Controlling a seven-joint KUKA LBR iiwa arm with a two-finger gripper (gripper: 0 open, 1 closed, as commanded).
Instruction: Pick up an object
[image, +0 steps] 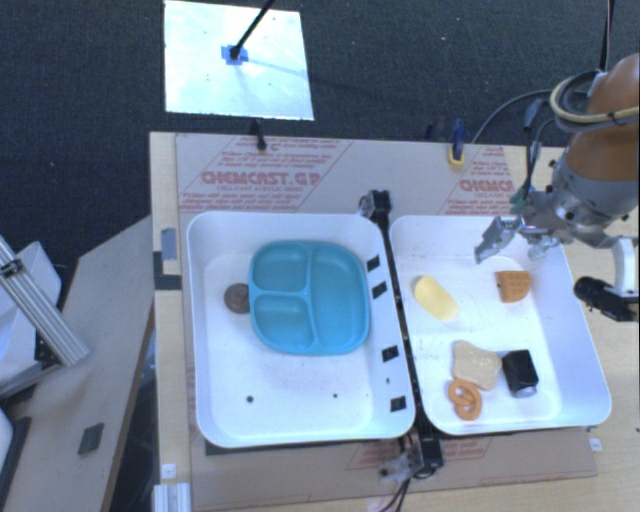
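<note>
Gripper: the gripper is seen above the far edge of the right bin, its two fingers spread apart with nothing between them.
Nearest candidate: the orange wedge lies just near of the gripper, in the far-right part of that bin.
Handling: it is judged light and fairly stiff (likely a toy food piece); its flat sides would be taken across the narrow width.
Other candidates: a yellow oval piece, a beige lump, a pretzel touching it, and a black block.
Count, right bin: five objects, one of each.
Count, left bin: one blue divided plate, one small brown disc just left of it.
</note>
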